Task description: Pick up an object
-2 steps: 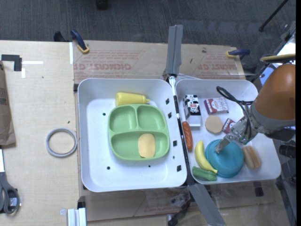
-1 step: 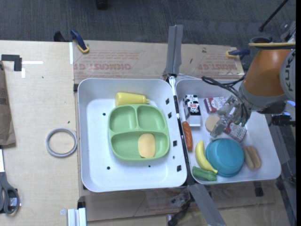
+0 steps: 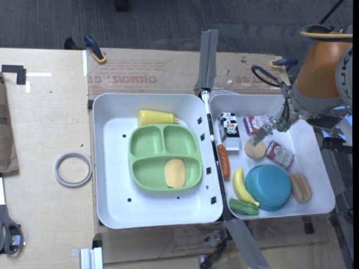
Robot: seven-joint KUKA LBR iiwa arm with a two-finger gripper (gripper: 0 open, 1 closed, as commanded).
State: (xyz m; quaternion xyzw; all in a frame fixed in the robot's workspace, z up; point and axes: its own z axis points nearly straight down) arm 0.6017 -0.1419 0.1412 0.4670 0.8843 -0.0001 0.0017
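My gripper point(image 3: 265, 130) hangs low over the back middle of the right bin point(image 3: 320, 206). It sits just above a round tan biscuit point(image 3: 255, 149) and right beside a red-and-white packet point(image 3: 254, 122). Nothing can be seen held in it. Around it lie a small black-and-white box point(image 3: 228, 126), a red packet point(image 3: 280, 154), a blue bowl point(image 3: 270, 186), a banana point(image 3: 240, 186), a green vegetable point(image 3: 242, 207), a reddish sausage point(image 3: 224, 161) and a brown bread roll point(image 3: 300, 188).
The left bin point(image 3: 106, 167) holds a green divided plate point(image 3: 162, 144) with a yellow piece point(image 3: 175, 172) in it, and a yellow bottle point(image 3: 155, 117) behind. A grey ring point(image 3: 73, 168) and scissors point(image 3: 11, 237) lie on the bench at left.
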